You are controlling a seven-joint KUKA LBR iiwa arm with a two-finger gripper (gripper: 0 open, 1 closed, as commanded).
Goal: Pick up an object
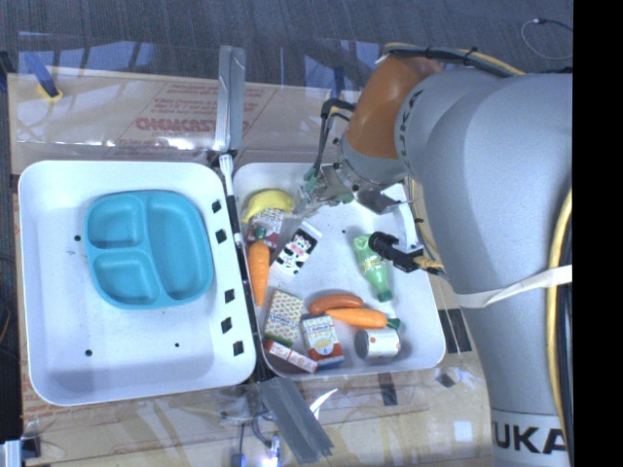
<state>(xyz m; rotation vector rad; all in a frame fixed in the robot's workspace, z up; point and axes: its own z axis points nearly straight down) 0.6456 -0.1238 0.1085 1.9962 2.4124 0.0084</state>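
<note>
While the gripper [319, 189], finger state not discernible, hangs at the right bin's [425, 290] far-left, the lemon [267, 202] lies just left.

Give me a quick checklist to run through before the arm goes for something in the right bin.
1. Gripper over the right bin: ok, near its top left corner.
2. Finger state: cannot tell.
3. Nearest target: ok, the yellow lemon lies beside the gripper.
4. Space around the lemon: not ok, a small carton and a carrot crowd it.
5. Blue divided plate in the left bin: ok, out of the way.
</note>
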